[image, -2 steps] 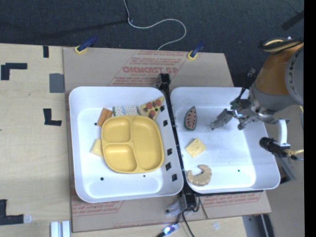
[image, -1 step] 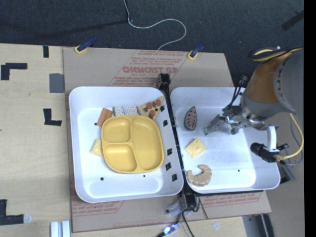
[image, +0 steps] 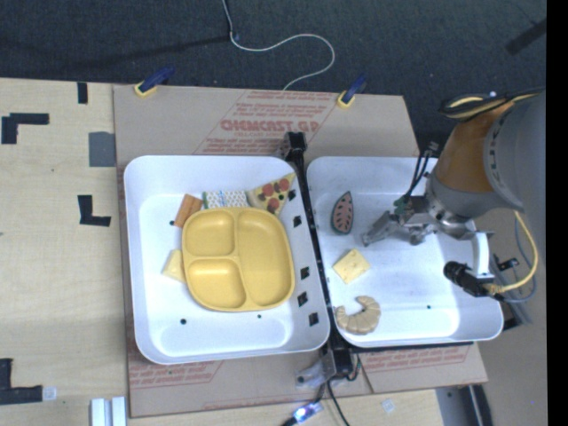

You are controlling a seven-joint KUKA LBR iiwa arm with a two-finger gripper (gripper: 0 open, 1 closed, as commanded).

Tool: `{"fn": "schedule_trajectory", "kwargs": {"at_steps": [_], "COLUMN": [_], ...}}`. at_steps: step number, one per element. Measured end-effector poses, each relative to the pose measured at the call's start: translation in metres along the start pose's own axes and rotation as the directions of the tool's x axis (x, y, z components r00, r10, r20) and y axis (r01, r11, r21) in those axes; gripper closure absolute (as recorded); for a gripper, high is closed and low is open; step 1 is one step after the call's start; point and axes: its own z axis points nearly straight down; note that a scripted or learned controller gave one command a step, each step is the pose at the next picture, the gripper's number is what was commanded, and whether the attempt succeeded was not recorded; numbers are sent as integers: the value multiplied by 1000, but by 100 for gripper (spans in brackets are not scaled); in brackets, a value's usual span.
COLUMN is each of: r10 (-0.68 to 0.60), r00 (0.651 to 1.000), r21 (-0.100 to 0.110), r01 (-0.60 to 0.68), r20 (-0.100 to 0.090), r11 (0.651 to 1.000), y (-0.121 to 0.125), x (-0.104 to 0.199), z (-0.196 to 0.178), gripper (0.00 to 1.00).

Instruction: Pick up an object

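The pincer [image: 371, 234] hangs low in the right bin [image: 417, 327], its fingers spread a little with nothing between them. Nearest, just to its left, lies a watermelon slice [image: 343, 212]; just below and left sits a cheese cube [image: 351, 265]. Further down from it a croissant [image: 359, 315] rests by the bin's near wall. Well to its left, in the left bin [image: 151, 238], a yellow tray [image: 238, 259] covers small food pieces [image: 257, 194]. Both bins rest on cardboard [image: 266, 122] on the tabletop [image: 44, 238].

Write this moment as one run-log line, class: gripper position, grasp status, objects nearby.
gripper: over right bin | grasp: nothing held | nearby: watermelon slice, cheese wedge, croissant | left bin: yellow divided plate
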Motion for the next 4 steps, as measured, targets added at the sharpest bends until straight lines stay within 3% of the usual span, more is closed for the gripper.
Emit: {"fn": "schedule_trajectory", "kwargs": {"at_steps": [1, 3, 4], "r10": [-1, 0, 0], "r00": [1000, 1000, 1000], "r21": [-2, -6, -1], "r01": [1, 0, 0], "r20": [0, -1, -2], "r11": [1000, 1000, 1000], "y": [1, 1, 2], "x": [0, -3, -2], "z": [-12, -136, -141], "gripper": [100, 100, 100]}}
